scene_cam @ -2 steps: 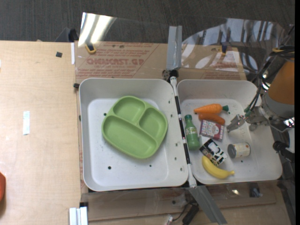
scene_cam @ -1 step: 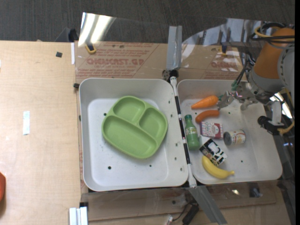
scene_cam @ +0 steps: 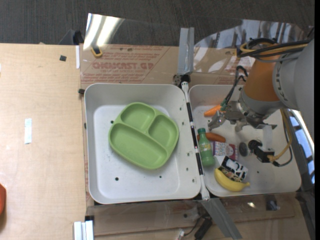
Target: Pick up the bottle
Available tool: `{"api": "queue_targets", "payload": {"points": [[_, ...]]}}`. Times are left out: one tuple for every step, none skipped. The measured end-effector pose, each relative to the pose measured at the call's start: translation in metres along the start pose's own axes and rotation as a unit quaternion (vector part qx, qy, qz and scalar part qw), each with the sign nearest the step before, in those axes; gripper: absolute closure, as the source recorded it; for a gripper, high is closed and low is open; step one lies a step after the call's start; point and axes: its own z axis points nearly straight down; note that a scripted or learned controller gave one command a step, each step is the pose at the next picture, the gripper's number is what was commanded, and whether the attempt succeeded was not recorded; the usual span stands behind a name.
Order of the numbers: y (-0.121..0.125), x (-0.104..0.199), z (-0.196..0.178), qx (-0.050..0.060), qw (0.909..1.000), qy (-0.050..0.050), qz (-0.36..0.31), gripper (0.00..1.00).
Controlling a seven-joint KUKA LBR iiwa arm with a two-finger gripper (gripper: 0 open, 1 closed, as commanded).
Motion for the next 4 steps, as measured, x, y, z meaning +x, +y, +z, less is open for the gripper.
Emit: {"api": "queue_targets", "payload": {"points": [[0.0, -0.001, -0.009, 0.0, 1.0, 0.0, 0.002, 1.0], [0.0, -0.001, -0.009, 0.0, 1.0, 0.0, 0.002, 0.0], [-0.097, 0.038, -0.099, 0.002, 1.0, 0.0, 0.007, 0.0], [-0.034, 0.077, -0.099, 0.001, 1.0, -0.001, -0.001, 0.0]]}}
